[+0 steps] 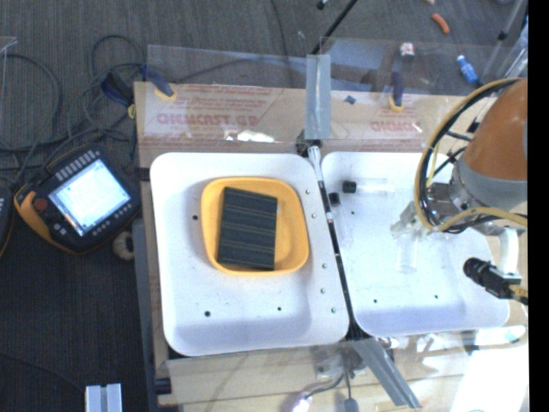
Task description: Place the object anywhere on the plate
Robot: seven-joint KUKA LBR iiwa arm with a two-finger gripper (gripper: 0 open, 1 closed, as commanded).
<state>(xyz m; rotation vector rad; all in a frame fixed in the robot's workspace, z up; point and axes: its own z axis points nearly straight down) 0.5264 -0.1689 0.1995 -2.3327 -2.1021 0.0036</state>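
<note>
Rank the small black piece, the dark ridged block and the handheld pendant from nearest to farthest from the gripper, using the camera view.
Measured from the gripper over the right bin:
1. Small black piece, in the right bin near its upper left corner.
2. Dark ridged block, on the yellow plate in the left bin.
3. Handheld pendant, off the bench at far left.

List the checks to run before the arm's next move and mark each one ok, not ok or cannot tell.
1. Black ridged block lies on the yellow plate: ok.
2. Block sits inside the plate's rim, not hanging over: ok.
3. Plate rests flat in the left bin: ok.
4. Arm is over the right bin, away from the plate: ok.
5. Tool open or shut: cannot tell, it is pale and blurred against the bin.
6. Small black piece in the right bin is out of the tool's way: cannot tell.
</note>
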